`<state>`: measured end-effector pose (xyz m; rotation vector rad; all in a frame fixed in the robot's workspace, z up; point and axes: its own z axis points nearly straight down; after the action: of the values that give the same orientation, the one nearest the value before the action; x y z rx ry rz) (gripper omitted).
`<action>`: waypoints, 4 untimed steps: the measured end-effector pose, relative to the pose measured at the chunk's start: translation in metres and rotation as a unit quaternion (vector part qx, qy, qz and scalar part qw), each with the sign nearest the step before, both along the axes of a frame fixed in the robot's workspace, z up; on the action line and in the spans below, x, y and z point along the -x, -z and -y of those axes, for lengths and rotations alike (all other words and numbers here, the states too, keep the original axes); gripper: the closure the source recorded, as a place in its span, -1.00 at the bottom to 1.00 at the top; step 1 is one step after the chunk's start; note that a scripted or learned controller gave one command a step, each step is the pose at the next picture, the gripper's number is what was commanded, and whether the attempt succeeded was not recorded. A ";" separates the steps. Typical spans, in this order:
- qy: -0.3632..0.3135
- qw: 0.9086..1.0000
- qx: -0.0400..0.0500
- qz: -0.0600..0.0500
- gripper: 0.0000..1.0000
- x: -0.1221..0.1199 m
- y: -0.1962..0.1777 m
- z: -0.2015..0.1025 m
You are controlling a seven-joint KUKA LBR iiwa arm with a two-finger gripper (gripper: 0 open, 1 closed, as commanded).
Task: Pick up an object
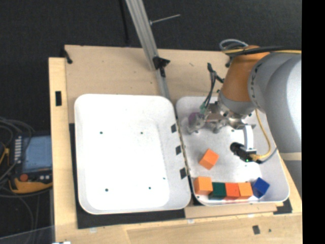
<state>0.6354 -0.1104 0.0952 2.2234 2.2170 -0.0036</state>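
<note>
Gripper low in right bin, by purple object; opening impossible to tell.

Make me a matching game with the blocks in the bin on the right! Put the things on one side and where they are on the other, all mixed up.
Things:
1. blue block
2. green block
3. lone orange block
4. gripper

Places:
A. tilted, by itself in the middle of the bin
B. right end of the row along the near wall
C. near the far left corner of the bin
D. in the row, with an orange block on each side

Pairs: 1-B, 2-D, 3-A, 4-C
</note>
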 end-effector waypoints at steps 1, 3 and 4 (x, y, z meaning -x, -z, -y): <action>0.003 1.000 -0.001 0.003 1.00 -0.002 -0.014 0.000; 0.003 1.000 -0.001 0.004 1.00 0.004 -0.138 0.008; -0.003 1.000 -0.001 0.004 1.00 0.003 -0.193 0.009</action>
<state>0.6326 -0.1197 0.2877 2.2135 2.2206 0.0064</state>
